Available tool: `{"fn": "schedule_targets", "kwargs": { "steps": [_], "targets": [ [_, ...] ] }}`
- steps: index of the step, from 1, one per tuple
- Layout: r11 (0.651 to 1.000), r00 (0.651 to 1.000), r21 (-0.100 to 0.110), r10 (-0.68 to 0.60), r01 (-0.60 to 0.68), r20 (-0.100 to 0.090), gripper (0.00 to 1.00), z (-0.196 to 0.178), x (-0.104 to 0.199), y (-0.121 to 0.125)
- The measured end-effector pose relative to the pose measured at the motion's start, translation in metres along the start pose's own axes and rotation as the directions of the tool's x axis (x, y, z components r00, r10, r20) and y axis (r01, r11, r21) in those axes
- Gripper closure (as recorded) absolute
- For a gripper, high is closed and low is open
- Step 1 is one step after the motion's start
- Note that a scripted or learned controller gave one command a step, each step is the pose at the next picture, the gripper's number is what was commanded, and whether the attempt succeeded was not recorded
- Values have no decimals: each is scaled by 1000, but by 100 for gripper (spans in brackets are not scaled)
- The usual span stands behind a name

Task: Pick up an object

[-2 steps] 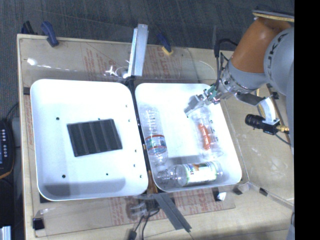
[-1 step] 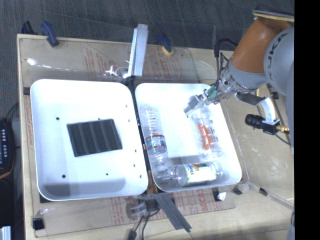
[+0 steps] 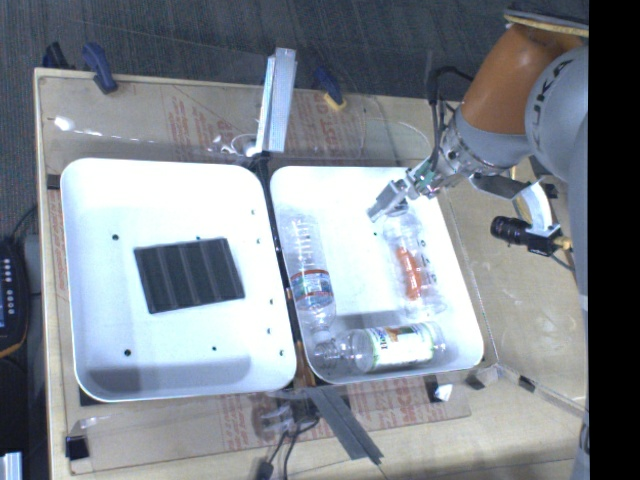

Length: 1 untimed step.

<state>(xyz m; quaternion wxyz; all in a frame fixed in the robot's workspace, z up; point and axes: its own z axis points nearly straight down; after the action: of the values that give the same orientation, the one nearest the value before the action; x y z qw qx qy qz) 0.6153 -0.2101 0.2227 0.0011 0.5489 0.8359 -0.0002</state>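
From the overhead camera I see the left shallow white bin (image 3: 85, 268) holding a dark ribbed rectangular pad (image 3: 189, 274). The right shallow white bin (image 3: 340, 193) holds three clear plastic bottles: a blue-labelled one (image 3: 309, 284) and an orange-filled one (image 3: 410, 263) both lying near-to-far, and a green-labelled one (image 3: 390, 346) lying left-right along the near wall. The two-finger gripper (image 3: 385, 206) hangs above the orange one's far end; its opening I cannot tell.

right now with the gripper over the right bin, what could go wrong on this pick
1. The gripper sits above the top end of the clear bottle with orange inside; smooth round plastic could roll or slip out of a pinch.
2. That bottle lies near the right bin's right wall, so one finger may hit the wall on descent.
3. Its lower end lies close to the white-labelled bottle, which crowds the blue-labelled bottle; a nudge could shift them.
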Motion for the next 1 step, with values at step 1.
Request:
{"fn": "schedule_targets", "kwargs": {
  "steps": [1],
  "targets": [
    [999,999,3,-53,53,-4,0,88,-8,24]
  ]
}}
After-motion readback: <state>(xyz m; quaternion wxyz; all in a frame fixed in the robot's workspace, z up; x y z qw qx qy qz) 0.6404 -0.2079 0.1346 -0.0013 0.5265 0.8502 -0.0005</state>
